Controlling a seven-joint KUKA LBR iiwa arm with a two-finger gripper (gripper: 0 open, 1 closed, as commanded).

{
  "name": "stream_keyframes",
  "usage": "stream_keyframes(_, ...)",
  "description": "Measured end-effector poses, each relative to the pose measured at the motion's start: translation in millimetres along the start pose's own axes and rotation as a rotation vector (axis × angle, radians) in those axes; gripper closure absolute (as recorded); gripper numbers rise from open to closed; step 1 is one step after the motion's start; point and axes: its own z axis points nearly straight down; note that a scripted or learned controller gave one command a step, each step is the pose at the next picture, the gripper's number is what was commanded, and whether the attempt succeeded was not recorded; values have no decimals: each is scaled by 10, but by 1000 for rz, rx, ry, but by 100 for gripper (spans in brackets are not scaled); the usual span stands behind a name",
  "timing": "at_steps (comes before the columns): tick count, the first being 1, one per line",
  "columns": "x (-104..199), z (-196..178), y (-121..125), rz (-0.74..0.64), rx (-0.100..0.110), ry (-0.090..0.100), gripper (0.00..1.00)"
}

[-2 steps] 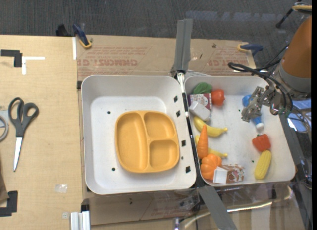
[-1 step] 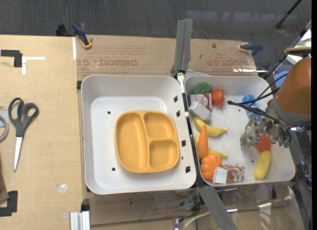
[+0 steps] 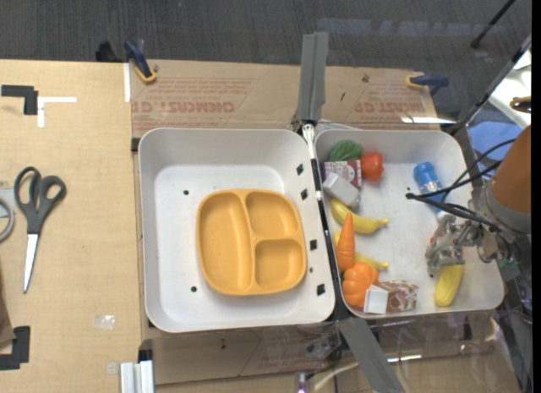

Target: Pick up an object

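Pincer (image 3: 445, 252) sits low in the right bin (image 3: 397, 138), near its right wall; you cannot tell from this view whether it is released or clenched, and nothing shows as gripped. Your arm (image 3: 517, 184) enters from the right edge, with dark cables trailing across the bin towards the wrist.

Just below the pincer you have a yellow corn cob (image 3: 448, 285), lying tilted near the bin's lower right corner. Above and to the left of the pincer lies a blue bottle (image 3: 426, 177).

Along the bin's left side you find the remaining candidates for picking: a green leafy item (image 3: 345, 150) and a red tomato (image 3: 371, 166) at the top, a small printed packet (image 3: 341, 187) below them, then a banana (image 3: 359, 221), an upright carrot (image 3: 346, 243), an orange pepper (image 3: 358, 281) and a wrapped snack packet (image 3: 396, 297) near the bottom wall.

The left bin (image 3: 161, 214) holds a yellow divided plate (image 3: 251, 241), lying flat near its centre.

On the tabletop (image 3: 76, 298), well to the left of both bins, you have a pair of scissors (image 3: 35, 214). Cardboard (image 3: 211, 100) lies behind the bins, held by blue clamps (image 3: 139, 62).
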Motion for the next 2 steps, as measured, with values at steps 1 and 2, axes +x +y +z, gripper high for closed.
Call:
stream_keyframes(1,-24,-104,6,-2,1,-6,100)
stream_keyframes(2,169,-62,45,-884,3,-18,100)
